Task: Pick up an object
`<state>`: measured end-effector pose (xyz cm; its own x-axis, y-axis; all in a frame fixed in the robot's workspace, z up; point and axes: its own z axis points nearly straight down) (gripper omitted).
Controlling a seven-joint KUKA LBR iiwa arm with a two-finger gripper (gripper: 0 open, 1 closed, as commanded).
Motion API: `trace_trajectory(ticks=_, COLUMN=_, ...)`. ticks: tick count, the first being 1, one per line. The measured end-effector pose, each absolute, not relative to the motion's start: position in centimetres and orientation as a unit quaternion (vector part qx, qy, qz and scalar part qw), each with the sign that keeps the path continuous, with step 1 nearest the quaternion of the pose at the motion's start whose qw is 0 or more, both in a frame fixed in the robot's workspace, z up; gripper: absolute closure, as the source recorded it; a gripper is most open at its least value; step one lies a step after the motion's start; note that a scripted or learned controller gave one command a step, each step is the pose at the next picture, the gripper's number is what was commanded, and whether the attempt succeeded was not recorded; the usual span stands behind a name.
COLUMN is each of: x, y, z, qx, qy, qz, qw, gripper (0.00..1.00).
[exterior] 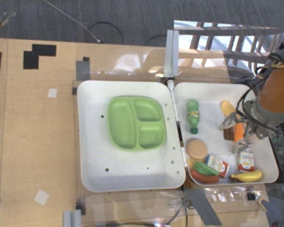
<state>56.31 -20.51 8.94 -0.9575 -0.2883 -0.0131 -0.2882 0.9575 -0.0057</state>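
Two bins sit side by side — toys crowd the right bin (pixel 199 91). The gripper (pixel 237 131) hangs there, fingers parted around the carrot (pixel 239 132) without clamping it. Risk: closing off-centre squirts it toward the carton (pixel 246 161) — a miss.

Bright, even light falls from above, and the white bins (pixel 128 174) come close to washing out. Soft shadows gather along the inner walls of the left bin and under the green tray (pixel 135 122). Glare streaks the clear sheeting (pixel 132 63) behind the bins and again along the near edge (the reflections there smear what lies beneath). Focus is fair at centre; small items in the right bin look slightly soft.
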Motion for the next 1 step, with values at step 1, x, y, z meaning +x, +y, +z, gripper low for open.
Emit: trace_trajectory(ticks=1, x=56.89, y=-20.4, z=10.49, qx=-0.149, qy=0.989, qz=-0.0048, qw=0.016, gripper=1.0)
